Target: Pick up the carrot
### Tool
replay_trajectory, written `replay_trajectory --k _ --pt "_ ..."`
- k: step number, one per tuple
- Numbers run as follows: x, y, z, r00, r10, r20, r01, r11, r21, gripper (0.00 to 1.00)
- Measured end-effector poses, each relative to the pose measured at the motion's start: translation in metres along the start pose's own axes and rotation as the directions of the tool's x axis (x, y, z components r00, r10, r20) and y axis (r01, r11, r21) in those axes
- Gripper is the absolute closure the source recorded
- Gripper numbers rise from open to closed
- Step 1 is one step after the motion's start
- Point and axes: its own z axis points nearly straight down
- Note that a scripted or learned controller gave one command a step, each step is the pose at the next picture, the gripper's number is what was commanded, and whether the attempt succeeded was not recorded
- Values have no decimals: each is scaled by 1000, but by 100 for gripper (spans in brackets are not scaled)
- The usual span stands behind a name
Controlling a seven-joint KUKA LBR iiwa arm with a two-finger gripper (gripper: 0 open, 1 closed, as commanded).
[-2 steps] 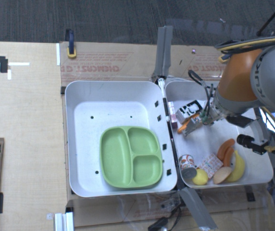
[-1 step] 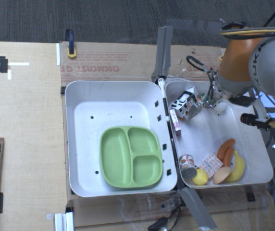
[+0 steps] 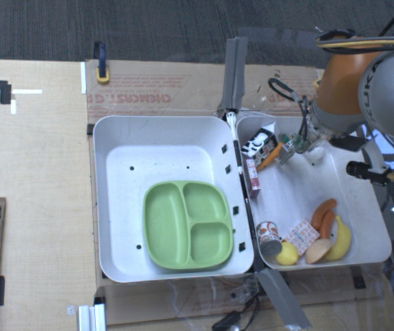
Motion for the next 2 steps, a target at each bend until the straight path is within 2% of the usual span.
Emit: replay_trajectory --k 1,2 --pt "0 0 0 1000 0 0 0 1000 0 0" --pt "28 -3 7 991 131 0 -131 991 -1 0"
